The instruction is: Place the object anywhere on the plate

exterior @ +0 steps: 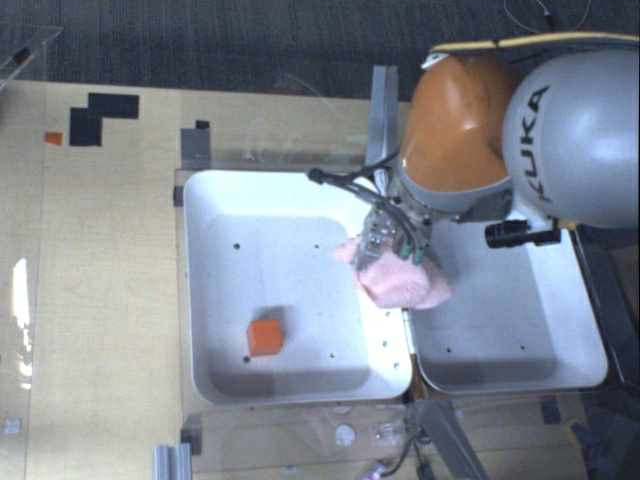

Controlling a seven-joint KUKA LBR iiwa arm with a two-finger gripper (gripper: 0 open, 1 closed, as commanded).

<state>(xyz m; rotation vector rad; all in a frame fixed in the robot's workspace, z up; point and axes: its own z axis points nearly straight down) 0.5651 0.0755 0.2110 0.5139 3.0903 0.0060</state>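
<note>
**Gripper over pink plate; orange block lies untouched in left bin**

The gripper (393,240) hangs above the pink plate (403,282), which straddles the ridge between the left bin (215,278) and the right bin (520,358). I cannot tell its state. The orange block (265,337) sits near the left bin's front, well apart from the plate. Recommendation: travel leftward, descend squarely over the block, centre it before closing, and lift clear of the rim.

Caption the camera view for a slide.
KUKA arm's gripper over a pink plate straddling two white bins; orange block in the left bin.
</note>
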